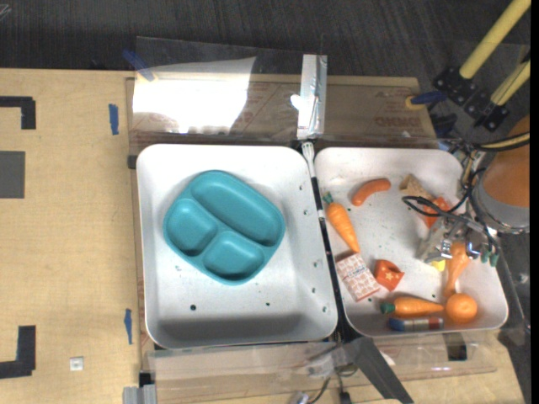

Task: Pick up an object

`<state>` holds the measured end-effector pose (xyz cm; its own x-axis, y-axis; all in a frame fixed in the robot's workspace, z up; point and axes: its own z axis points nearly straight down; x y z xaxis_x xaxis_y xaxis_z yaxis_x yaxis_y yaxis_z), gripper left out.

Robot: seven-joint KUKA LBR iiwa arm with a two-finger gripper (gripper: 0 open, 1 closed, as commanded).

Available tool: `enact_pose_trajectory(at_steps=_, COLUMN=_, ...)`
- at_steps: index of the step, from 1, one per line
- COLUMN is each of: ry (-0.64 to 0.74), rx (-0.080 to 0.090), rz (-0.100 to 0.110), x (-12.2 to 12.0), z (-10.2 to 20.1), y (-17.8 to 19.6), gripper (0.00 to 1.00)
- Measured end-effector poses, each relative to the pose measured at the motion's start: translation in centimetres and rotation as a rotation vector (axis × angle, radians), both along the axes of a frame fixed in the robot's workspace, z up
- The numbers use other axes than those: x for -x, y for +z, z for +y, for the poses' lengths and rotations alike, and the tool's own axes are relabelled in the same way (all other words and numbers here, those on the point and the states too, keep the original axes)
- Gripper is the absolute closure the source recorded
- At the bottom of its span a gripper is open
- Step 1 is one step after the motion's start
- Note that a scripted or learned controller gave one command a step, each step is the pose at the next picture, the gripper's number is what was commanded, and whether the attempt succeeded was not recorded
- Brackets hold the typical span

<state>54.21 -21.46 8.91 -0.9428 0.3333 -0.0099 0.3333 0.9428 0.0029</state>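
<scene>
My gripper (440,244) hangs low over the right side of the right bin (383,163), with the grey and orange arm (508,190) coming in from the right. Right beside it lie a slim orange carrot (456,266) and a small yellow piece (435,264); whether it touches either I cannot tell. Elsewhere in this bin lie an orange sausage (370,190), a carrot (342,225), a red-and-white box (357,277), a red pepper (388,273), a further carrot (413,306), an orange ball (461,308) and a tan wedge (413,183).
The left bin (160,310) holds a teal divided plate (223,225). A clear plastic sheet (198,91) and a silver bracket (311,95) sit behind the bins. Yellow poles (498,25) and black cables (434,202) crowd the right side near the arm.
</scene>
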Motion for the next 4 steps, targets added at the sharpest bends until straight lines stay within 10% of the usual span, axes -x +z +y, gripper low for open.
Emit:
enact_pose_trajectory(at_steps=1, ry=-0.281, rx=0.000, rz=-0.003, x=-1.7, z=2.4, y=13.6, gripper=1.00)
enact_pose_trajectory(at_steps=2, ry=-0.008, rx=-0.001, rz=0.009, x=-2.0, z=-0.9, y=6.2, gripper=1.00)
enact_pose_trajectory(at_steps=3, ry=-0.007, rx=0.000, rz=0.006, x=-2.1, z=-0.9, y=6.4, gripper=0.00)
enact_pose_trajectory(at_steps=4, ry=-0.012, rx=0.001, rz=-0.001, x=3.0, z=-0.8, y=-0.1, gripper=0.00)
